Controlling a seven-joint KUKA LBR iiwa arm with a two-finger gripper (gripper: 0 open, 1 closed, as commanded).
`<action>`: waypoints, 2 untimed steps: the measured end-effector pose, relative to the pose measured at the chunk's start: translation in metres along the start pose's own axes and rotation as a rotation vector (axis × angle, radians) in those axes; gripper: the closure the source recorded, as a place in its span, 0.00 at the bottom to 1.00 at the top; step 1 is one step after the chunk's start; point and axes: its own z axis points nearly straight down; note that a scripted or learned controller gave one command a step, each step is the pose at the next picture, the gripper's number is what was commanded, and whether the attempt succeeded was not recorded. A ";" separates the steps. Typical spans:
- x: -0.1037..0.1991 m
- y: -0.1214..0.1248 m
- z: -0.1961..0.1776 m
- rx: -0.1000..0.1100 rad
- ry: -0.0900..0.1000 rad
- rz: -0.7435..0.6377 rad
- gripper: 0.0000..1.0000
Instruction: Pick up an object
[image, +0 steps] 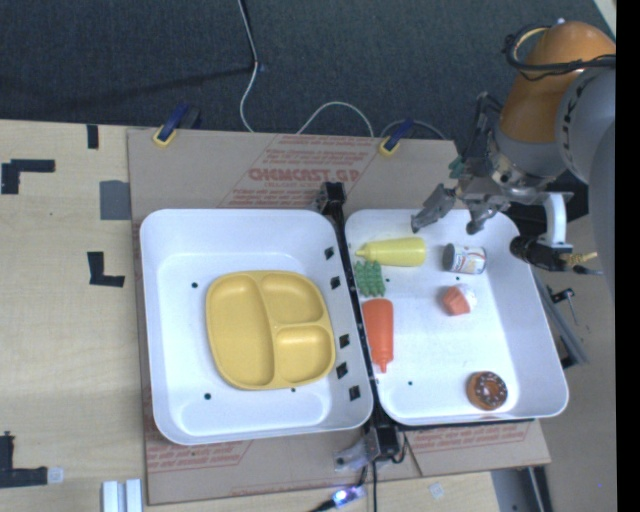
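The arm's claw (455, 214), fingers spread and pinching nothing, hangs over the far edge of the right bin (530, 340). Just near it lie a yellow toy corn cob (393, 252) and a small can (465, 261); nearer sit a red block (456, 301), a toy carrot (377, 326) and a chocolate doughnut (487, 389). A yellow divided plate (270, 329) occupies the left bin (170, 300).

hand (452, 213): upper right, fingers spread, holding nothing, above right bin (525, 345)
right bin: corn (393, 252), carrot (377, 326), can (465, 260), donut (487, 389)
left bin (170, 300): yellow tray (268, 328)
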 end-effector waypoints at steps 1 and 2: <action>0.001 0.003 -0.010 -0.014 -0.002 -0.003 0.00; 0.005 0.002 0.053 -0.012 -0.003 -0.004 0.00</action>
